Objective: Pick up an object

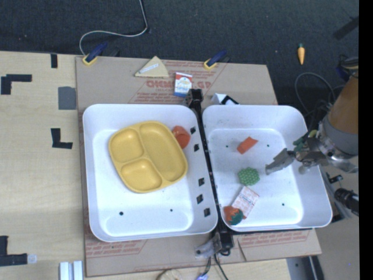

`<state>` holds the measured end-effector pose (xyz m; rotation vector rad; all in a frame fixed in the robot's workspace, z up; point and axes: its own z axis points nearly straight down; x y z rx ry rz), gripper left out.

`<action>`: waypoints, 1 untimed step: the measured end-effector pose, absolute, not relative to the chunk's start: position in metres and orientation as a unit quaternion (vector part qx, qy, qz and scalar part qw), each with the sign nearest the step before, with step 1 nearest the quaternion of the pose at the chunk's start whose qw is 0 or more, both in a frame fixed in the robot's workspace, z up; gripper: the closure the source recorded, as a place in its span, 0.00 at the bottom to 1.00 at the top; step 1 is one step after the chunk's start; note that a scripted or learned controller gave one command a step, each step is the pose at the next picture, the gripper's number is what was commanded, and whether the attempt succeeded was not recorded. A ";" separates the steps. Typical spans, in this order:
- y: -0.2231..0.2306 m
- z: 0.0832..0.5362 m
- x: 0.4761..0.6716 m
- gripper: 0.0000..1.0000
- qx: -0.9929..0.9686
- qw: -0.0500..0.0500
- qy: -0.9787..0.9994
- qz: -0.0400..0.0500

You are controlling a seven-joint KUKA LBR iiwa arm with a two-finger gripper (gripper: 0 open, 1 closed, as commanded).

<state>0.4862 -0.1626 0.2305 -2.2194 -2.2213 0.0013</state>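
The right bin (291, 118) holds an orange block (247, 145), a green bumpy ball (249, 176), a white printed packet (246, 200) and a small orange and teal object (234, 216) at the front left corner. My gripper (287, 167) hangs over the right side of this bin, to the right of the green ball and apart from it. It is open, with nothing between its fingers. One grey finger (275, 165) points left toward the ball.
The left bin (99, 174) holds a yellow divided plate (148, 155) with a red-orange object (182, 136) beside its right rim. Behind the bins on the cardboard lie a small box (183, 85) and a tan wedge (153, 67). Black clips line the divide between the bins.
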 end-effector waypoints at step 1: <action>-0.132 0.118 0.521 0.00 -0.707 0.002 -0.707 0.001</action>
